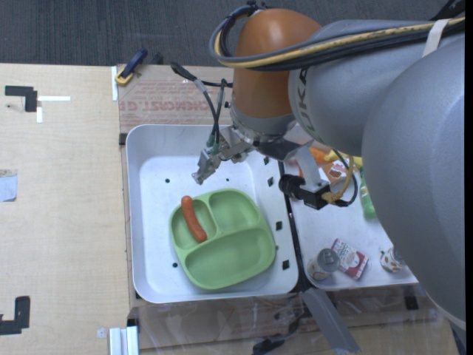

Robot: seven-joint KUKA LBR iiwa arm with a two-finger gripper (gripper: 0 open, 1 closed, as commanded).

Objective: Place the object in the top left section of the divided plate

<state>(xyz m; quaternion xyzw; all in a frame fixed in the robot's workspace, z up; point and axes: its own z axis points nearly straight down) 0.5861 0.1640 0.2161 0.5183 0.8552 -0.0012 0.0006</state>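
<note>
**Sausage lies in the plate's top left section, gripper just above the plate's upper edge**

The arm [355, 87] reaches in from the right and covers most of the right bin [369, 231]; its orange band sits over the upper rim of the left bin [137, 220]; the left bin carries the green divided plate [222, 250], set toward the bin's lower middle, its large section toward the lower edge and two smaller sections along its upper side.

The sausage [194, 218] lies inside the upper left section of the plate, its long axis running from upper left to lower right, roughly along the plate's left rim; it touches nothing but the plate.

The gripper [204, 168] hangs over the bare bin floor just beyond the plate's upper edge, tilted down to the left; nothing shows between its fingers, though whether they stand apart or together I cannot tell from this slant.

The relation that matters: the sausage lies below the gripper and slightly left of it, near but not touching; by my judgement the placing looks done, and the coming move only needs to clear the plate without brushing the sausage.

In the right bin, near its lower edge, sit a small tin [327, 259] and a red packet [349, 259].
</note>
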